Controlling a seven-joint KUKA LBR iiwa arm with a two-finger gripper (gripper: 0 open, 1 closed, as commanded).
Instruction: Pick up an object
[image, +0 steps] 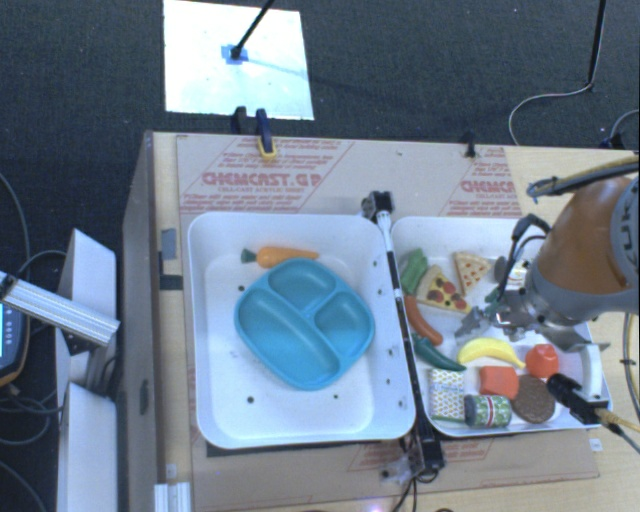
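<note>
Over the right bin (600, 375), the gripper (497, 318) hovers just above a toy banana (490, 351); whether it is apart or together cannot be told. Beside it, the left bin (215, 400) holds a blue divided plate (303, 322) and a carrot (283, 256).

left bin (215, 330): blue divided plate (303, 322) | carrot (283, 256) beside it

A blue divided plate (304, 322), a yellow banana (490, 351), an orange carrot (284, 256).
</note>
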